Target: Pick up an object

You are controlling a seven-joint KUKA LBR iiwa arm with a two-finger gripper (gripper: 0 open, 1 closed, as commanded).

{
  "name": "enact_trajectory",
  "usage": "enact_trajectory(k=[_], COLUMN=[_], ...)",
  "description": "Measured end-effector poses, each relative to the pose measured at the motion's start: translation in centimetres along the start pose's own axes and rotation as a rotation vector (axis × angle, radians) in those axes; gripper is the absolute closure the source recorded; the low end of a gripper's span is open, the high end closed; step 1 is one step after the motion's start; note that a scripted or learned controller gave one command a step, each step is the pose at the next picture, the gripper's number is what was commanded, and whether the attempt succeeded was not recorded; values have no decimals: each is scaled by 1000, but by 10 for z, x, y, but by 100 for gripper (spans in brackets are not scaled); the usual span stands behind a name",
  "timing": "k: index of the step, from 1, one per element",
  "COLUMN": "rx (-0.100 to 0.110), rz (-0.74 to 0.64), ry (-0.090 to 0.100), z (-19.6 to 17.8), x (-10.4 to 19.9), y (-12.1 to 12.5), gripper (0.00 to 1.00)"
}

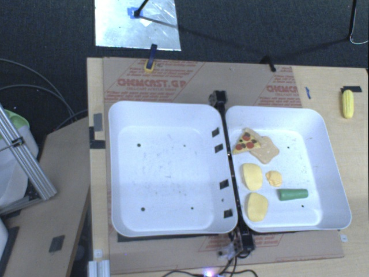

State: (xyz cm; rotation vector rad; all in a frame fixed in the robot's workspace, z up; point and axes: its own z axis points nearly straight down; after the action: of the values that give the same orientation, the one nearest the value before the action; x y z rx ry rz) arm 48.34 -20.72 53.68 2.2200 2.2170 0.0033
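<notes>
Evidently nothing is picked yet: the right-hand shallow white bin (323, 154) holds a flat pizza-slice toy (255, 145), three yellow lumps and a green plastic cylinder (293, 194), so next comes descending over one.

My two shallow white plastic bins (167, 126) sit on tan cardboard (196, 77) printed with red lettering. At three o'clock lie a beige pizza slice (255, 145) dotted red, pale yellow lumps (251, 176), and a green cylinder (293, 194).
</notes>
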Motion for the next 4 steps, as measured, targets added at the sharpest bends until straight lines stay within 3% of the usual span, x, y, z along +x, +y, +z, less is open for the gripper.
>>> enact_trajectory(k=[1, 2, 3, 4], rx=[-1, 1, -1, 1], rz=[-7, -2, -7, -2], ry=[-1, 0, -1, 1], z=[2, 1, 2, 1], x=[1, 1, 1, 1], y=[57, 1, 59, 1], gripper=[100, 100, 100, 100])
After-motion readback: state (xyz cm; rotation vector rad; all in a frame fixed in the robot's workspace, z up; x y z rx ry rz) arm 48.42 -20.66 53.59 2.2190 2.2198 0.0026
